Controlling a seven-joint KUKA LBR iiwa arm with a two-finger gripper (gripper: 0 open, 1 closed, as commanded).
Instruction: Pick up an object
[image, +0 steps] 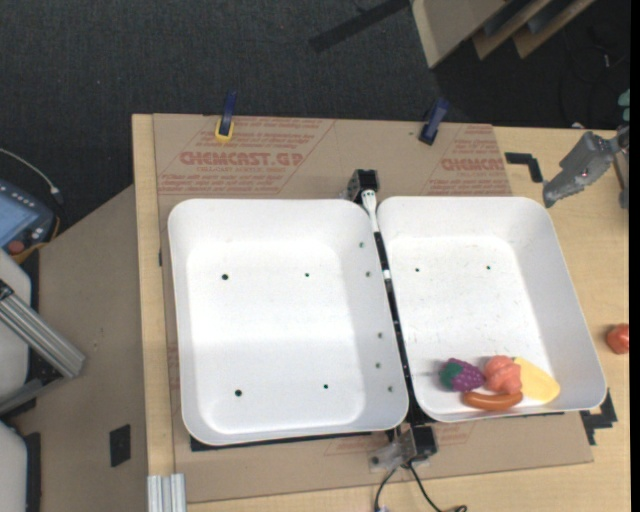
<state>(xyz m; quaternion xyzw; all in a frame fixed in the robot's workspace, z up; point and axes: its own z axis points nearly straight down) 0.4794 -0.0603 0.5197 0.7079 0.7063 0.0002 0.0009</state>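
Note:
Several toy foods lie bunched in the near right corner of the right bin: a purple grape bunch, an orange-red piece, a yellow piece and a red-orange sausage along the front wall. They touch one another. My gripper shows as a grey part at the far right, beyond the right bin's back right corner, well away from the toys and over the bench rather than the bin.
The left bin stands beside the right one, with a black hinge strip between them. A small orange object lies on the bench to the right of the right bin. Two clamps hold the cardboard's far edge.

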